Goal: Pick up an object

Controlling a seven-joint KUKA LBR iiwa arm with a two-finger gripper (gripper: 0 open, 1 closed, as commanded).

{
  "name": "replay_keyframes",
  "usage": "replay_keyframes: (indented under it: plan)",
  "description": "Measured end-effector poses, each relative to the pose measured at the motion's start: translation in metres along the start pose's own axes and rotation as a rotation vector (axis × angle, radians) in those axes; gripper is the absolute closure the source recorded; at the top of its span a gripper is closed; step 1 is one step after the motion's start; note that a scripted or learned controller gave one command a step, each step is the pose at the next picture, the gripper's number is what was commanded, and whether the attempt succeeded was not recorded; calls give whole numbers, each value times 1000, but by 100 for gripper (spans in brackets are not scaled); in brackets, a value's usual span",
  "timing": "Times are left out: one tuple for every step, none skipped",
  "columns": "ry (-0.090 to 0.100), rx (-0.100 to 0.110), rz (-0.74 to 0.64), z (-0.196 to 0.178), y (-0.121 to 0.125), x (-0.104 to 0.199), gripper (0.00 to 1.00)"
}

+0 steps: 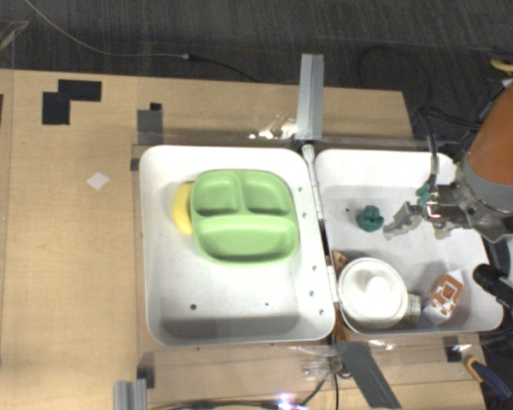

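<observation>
Gripper (403,219) over right bin (470,250), finger state indiscernible | teal object (369,219) just beside | orange-white packet (445,295) print illegible

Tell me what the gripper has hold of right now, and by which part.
Nothing is held. The gripper hangs in the right bin, apart from the small teal object beside it, with nothing between its fingers.

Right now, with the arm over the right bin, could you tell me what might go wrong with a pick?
1. The small teal object lies just left of the gripper; a descent slightly off could nudge it away.
2. The white bowl and orange-and-white package crowd the near side of the right bin, so a sweep there might knock them.
</observation>
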State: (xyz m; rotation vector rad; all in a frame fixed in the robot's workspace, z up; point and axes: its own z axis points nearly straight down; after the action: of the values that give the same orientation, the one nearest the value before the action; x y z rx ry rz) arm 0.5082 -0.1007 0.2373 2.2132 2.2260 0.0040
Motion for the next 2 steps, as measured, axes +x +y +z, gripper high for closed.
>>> replay_keyframes:
  plan:
    - [0, 1, -60, 67, 63, -1, 0]
    - [-1, -7, -195, 149, 75, 4, 0]
